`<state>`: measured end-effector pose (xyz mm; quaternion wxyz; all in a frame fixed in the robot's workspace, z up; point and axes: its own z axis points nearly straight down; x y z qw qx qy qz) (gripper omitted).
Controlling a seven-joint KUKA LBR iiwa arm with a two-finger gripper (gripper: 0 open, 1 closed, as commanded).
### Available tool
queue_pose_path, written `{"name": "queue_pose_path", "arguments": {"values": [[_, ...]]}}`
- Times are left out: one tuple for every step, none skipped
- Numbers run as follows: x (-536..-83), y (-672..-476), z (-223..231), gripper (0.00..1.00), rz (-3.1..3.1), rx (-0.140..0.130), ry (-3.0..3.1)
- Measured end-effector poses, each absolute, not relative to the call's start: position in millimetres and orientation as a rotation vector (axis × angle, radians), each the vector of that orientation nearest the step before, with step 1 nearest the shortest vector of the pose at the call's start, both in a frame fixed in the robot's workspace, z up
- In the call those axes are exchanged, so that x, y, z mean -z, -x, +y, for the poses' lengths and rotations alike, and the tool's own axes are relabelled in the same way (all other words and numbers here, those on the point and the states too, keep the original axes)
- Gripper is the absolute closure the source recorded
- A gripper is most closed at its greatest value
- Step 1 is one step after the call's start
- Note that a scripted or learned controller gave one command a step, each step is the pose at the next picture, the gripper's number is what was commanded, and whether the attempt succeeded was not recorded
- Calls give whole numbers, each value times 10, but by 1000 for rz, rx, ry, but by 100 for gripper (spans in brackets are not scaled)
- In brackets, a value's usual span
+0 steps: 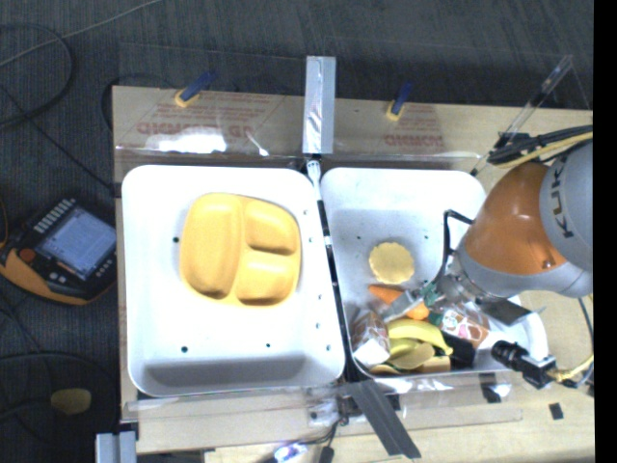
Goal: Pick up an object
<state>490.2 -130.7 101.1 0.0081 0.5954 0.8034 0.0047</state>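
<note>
My gripper (439, 302) is low in the right bin (386, 196), under the orange wrist, right over a heap of small things at the bin's front. The heap holds a yellow banana (415, 334), an orange carrot-like piece (393, 294) and a red and white packet (470, 329). The gripper touches or nearly touches the heap's top, and the wrist hides what is directly beneath it. A round tan disc (391, 261) lies alone in the middle of the same bin, left of the gripper.
A yellow divided tray (239, 249) lies in the left bin (154, 355). A metal bar (319, 104) stands at the back between the bins. A hand-held controller (72, 249) rests on the floor to the left.
</note>
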Motion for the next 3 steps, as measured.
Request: {"name": "queue_pose_path", "arguments": {"values": [[-1124,-4914,-1310,100,2508,-18,-1861],[-1830,-5529,-605,100,2488,2,-1919],[-2311,-5421,-626,100,2348,5,-2088]]}}
